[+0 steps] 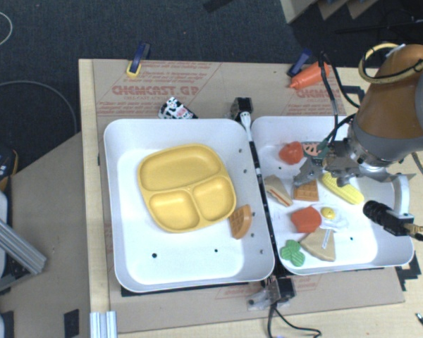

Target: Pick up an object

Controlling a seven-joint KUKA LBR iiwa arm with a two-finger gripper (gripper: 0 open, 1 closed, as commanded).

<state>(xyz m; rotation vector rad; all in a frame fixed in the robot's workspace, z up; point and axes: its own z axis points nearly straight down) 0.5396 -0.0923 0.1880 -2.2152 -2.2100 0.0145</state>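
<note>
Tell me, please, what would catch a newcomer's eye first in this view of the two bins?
First, the big yellow three-compartment plastic plate lying in the left white bin, with a small brown toy pastry against its right edge. Next, the right white bin, crowded with small toy foods, among them a red toy tomato and a green toy broccoli. The grey arm's two-finger gripper hangs over that clutter.

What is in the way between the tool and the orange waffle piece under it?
Nothing visible. The tool hangs right above the orange waffle piece in the right bin, with open space between them. The red tomato, sandwich piece and yellow corn sit close around it, though.
</note>
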